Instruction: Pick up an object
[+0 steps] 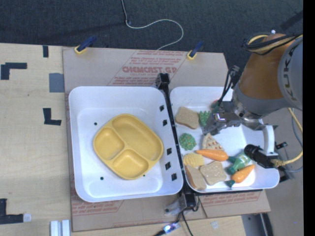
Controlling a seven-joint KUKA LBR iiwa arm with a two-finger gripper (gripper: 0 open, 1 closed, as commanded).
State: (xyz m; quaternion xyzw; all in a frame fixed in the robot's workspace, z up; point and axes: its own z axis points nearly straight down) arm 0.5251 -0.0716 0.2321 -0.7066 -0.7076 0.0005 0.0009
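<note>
The gripper (215, 123) hung low over the middle of the right bin (268, 183), its dark fingers pointing toward the food pieces; whether they were parted or closed could not be told from above, and nothing could be seen between them. Just beside the fingertips lay a small green leafy piece (204, 117) and, to its left, a tan bread slice (187, 117). Below the gripper sat a triangular cracker-like piece (211, 142), a green broccoli floret (187, 141), and an orange carrot (212, 155) lying across the bin. Nearer the front rim were a yellow corn piece (193, 160), two more bread slices (212, 172) (one partly overlapping the other), and a second carrot (243, 173) with a green top, close to the arm's black fitting. The grey arm (268, 82), with its orange band, entered from the right. The left bin (78, 132) held a yellow divided tray (128, 145), well apart from the gripper.
</note>
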